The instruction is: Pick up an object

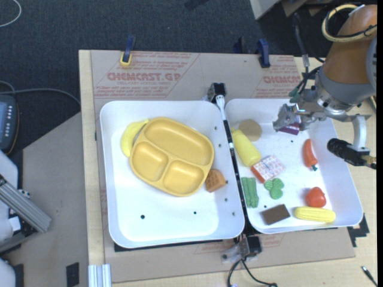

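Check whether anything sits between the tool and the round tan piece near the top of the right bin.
Nothing visible does. The tool hangs over the right bin's upper part, and the round tan piece lies beside it toward the divider, with bare white floor between. The yellow piece lies just below it.
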You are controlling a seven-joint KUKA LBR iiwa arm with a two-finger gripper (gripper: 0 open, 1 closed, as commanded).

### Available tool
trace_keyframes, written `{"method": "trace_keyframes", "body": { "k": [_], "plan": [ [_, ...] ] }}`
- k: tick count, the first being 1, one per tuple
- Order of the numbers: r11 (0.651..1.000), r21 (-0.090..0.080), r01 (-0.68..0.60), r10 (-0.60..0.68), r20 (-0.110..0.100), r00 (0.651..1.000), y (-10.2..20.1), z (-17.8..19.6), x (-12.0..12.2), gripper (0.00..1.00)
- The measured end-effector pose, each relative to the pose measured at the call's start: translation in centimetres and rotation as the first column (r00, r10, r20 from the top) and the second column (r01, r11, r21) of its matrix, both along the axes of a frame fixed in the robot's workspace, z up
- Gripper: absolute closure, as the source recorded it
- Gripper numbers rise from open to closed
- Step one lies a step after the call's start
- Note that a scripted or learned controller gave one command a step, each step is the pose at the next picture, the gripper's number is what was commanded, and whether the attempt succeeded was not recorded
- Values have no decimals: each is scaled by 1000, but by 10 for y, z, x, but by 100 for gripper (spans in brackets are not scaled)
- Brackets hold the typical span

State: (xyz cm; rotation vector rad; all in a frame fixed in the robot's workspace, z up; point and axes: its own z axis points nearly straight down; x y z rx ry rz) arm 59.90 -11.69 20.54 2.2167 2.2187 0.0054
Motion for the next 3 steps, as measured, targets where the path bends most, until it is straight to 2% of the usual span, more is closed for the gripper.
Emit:
{"method": "trace_keyframes", "body": {
  "k": [1,3],
  "plan": [
    [1000,0,0,0,-1,1000,0,21,1,100],
    [1000,4,-5,5,-8,1000,94,27,-13,100]
  ]
}}
